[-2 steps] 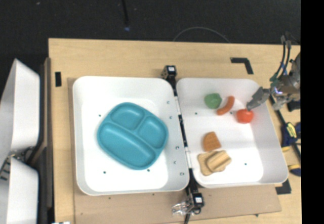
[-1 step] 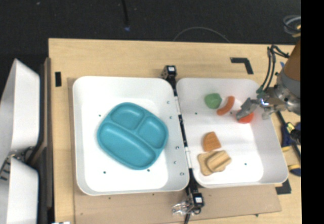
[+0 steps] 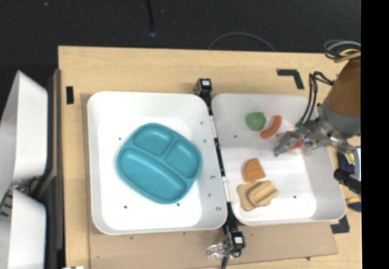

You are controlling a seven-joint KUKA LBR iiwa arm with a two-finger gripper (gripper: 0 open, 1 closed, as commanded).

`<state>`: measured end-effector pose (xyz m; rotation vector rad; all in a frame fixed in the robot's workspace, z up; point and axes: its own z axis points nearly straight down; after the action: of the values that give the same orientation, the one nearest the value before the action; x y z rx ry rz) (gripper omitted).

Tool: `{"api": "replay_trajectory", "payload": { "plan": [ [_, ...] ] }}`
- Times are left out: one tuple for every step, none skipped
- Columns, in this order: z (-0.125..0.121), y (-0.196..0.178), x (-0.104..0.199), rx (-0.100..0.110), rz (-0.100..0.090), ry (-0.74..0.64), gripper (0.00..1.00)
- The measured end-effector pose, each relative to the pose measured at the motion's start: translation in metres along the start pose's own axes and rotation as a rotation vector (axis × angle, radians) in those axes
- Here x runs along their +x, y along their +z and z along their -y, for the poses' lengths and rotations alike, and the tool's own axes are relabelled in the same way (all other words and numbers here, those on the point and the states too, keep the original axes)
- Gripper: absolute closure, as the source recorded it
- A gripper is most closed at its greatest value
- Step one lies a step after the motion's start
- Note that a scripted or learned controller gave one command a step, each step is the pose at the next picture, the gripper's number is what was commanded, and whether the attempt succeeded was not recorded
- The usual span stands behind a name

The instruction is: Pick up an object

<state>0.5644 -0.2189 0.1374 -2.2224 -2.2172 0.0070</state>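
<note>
Grey gripper [image 3: 283, 145] reaches in from the right over the right white bin [image 3: 307, 204], its fingers slightly apart with nothing between them; the orange band [image 3: 346, 90] sits above the wrist. Just up and left of the fingertips lies an orange-red sausage-shaped piece [image 3: 271, 127], with a green rounded object [image 3: 256, 120] beside it farther left. Below and left of the gripper lie an orange wedge [image 3: 254, 170] and a tan bread-like piece [image 3: 256, 194]; a blue divided plate [image 3: 158, 162] rests in the left bin [image 3: 103, 201], well apart, on the wooden surface [image 3: 134, 67].
</note>
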Motion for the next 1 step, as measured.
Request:
{"api": "replay_trajectory", "payload": {
  "plan": [
    [-0.0001, 0.0379, -0.0018, -0.004, 0.002, 0.001, 0.0]
  ]
}}
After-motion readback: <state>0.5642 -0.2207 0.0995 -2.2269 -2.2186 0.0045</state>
